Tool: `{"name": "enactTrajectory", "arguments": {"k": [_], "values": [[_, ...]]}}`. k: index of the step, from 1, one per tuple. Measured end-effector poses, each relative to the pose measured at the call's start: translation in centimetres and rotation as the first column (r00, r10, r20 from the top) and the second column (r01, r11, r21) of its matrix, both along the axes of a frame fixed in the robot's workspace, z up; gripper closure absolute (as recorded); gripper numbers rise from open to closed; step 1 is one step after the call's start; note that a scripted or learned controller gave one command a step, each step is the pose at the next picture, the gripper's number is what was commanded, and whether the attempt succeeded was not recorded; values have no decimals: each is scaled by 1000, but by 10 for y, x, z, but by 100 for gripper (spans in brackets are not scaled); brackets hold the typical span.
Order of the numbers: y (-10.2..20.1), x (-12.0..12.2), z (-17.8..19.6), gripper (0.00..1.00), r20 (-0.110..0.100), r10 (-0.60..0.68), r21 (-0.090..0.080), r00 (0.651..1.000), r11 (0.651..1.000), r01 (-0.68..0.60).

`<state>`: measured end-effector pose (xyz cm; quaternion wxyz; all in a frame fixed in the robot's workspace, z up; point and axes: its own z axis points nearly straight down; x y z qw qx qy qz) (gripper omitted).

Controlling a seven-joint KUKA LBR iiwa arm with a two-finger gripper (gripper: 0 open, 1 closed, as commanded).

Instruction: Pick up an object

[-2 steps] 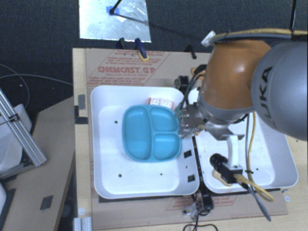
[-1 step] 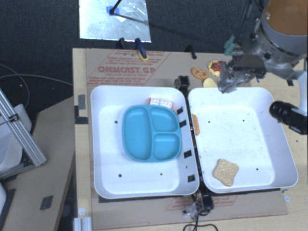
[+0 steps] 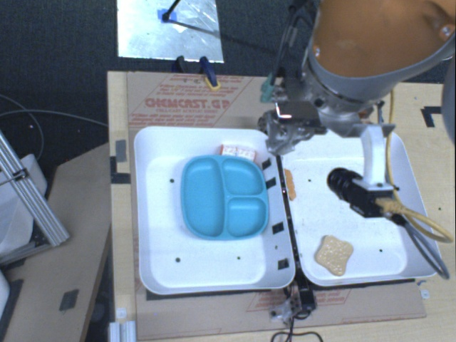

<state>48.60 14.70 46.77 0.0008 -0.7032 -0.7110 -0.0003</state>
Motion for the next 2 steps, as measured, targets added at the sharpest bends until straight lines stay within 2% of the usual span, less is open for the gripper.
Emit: {"name": "enactTrajectory", "arguments": {"k": [1,2], "values": [[-2,1,-8,100,2,-5,-1,1000,1000,5],[-2,1,4,100,6,1,1,1000,1000,-1]]}}
